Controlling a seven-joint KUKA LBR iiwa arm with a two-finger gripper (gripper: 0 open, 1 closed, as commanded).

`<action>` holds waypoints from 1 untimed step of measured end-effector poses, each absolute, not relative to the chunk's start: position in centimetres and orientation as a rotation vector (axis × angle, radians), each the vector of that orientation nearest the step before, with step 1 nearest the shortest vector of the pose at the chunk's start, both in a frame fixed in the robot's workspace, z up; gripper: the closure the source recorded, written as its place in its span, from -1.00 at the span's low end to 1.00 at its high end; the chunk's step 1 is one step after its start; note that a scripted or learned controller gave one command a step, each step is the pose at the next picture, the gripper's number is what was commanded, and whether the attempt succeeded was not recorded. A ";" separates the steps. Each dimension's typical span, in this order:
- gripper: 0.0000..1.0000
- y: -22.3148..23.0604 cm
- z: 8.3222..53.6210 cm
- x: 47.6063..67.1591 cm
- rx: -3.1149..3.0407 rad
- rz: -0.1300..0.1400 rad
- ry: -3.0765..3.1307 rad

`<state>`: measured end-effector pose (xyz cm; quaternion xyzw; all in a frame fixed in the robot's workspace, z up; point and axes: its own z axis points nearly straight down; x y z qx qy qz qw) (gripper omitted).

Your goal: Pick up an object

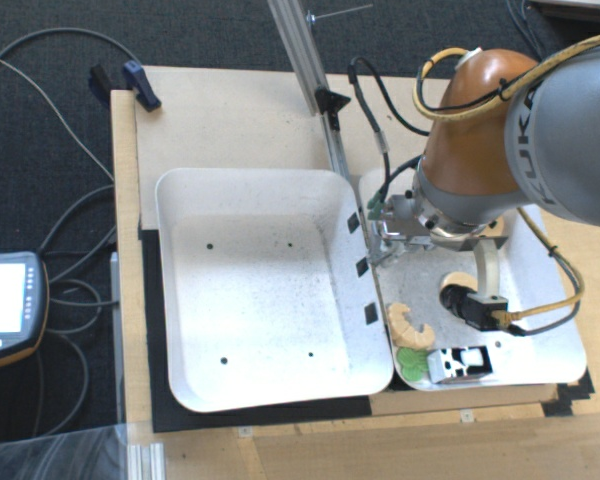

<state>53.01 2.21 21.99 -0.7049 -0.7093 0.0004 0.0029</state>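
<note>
Arm (480, 148) over right bin (542, 340) right of centre, gripper (388, 240) near bin's upper left, grip state can't tell, tan piece (408, 325), green disc (412, 364), grey box (459, 363) at bin's lower left

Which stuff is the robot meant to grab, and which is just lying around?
For the job:
- tan curly piece
- green round thing
- black-and-white box
- right bin, which holds all three

Just lying about:
- left bin
- blue clamp at the bench corner
- screen handset off the bench
- metal rail
</note>
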 end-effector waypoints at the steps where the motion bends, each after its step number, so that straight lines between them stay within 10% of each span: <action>1: 1.00 7.9 21.8 51.9 -2.209 0.000 -2.227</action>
